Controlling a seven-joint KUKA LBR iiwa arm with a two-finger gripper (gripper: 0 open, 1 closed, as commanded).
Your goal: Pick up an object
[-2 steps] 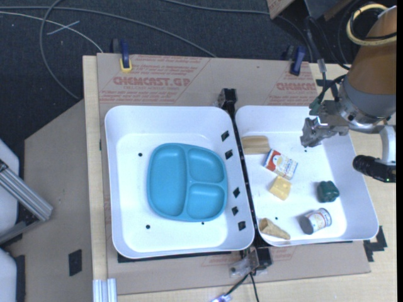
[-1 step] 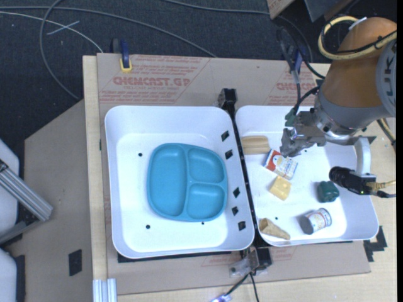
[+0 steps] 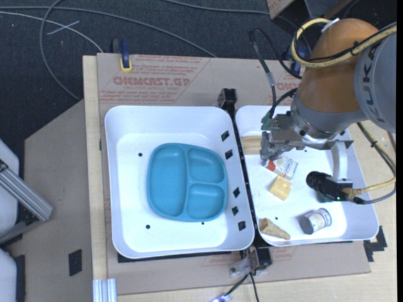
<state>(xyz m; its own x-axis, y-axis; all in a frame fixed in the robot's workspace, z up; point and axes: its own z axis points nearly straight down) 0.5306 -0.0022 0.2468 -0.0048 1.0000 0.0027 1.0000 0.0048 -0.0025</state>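
The gripper (image 3: 272, 156) hangs low in the right bin (image 3: 362, 225), tips just above a small red-and-white packet (image 3: 284, 167); whether the jaws are apart or closed I cannot tell. The packet is thin and lies flat, with a pale yellow block (image 3: 281, 187) just beside it, so a descent slightly off could slide over it or nudge the block instead

"CHEMCAST GP" on brown board (image 3: 154, 80)
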